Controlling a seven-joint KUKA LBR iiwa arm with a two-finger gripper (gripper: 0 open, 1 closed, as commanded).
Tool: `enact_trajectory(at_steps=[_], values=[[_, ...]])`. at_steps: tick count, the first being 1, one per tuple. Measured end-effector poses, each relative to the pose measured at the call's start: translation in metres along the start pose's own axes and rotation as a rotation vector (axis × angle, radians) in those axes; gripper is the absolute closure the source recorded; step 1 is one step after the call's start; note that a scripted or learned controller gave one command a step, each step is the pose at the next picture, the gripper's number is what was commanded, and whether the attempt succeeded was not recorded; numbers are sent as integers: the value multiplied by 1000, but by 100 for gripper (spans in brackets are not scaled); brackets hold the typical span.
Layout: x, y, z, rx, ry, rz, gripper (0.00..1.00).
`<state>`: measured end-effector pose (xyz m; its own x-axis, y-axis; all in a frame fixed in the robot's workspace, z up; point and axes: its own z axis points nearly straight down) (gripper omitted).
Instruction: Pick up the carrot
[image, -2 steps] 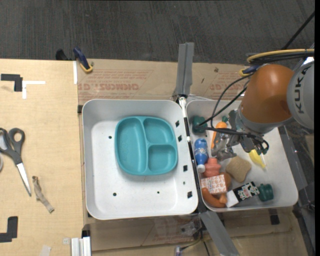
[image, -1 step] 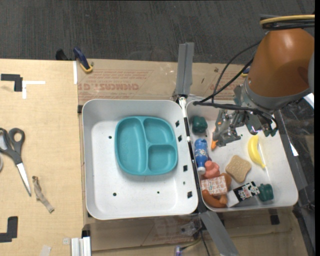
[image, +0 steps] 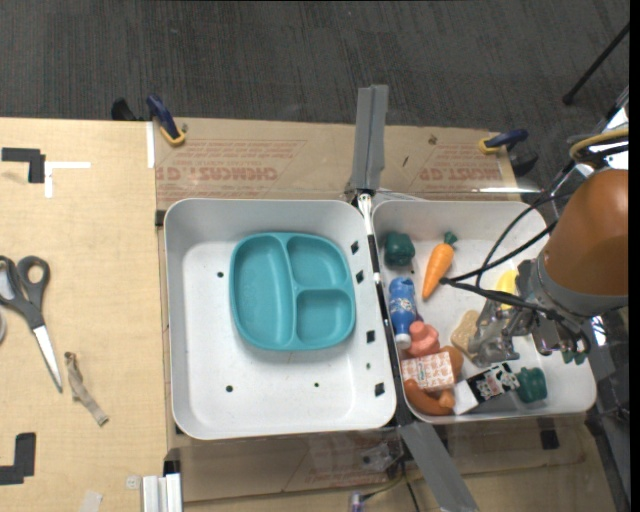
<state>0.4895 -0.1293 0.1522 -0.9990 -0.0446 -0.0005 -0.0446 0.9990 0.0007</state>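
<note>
Hand near carrot, apart.

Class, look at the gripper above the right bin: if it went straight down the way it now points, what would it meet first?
Probably the tan food piece lying beside the gripper, or the bin floor next to it; depth is unclear. The carrot lies farther back, off that line.

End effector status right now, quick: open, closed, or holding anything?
End effector: cannot be told; it hangs low over the right white bin, apart from the orange carrot with green top, which lies free.
</note>
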Motion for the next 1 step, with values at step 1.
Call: enact_trajectory(at_steps=[1], values=[[-25,60,-192,1,-3,59,100]])
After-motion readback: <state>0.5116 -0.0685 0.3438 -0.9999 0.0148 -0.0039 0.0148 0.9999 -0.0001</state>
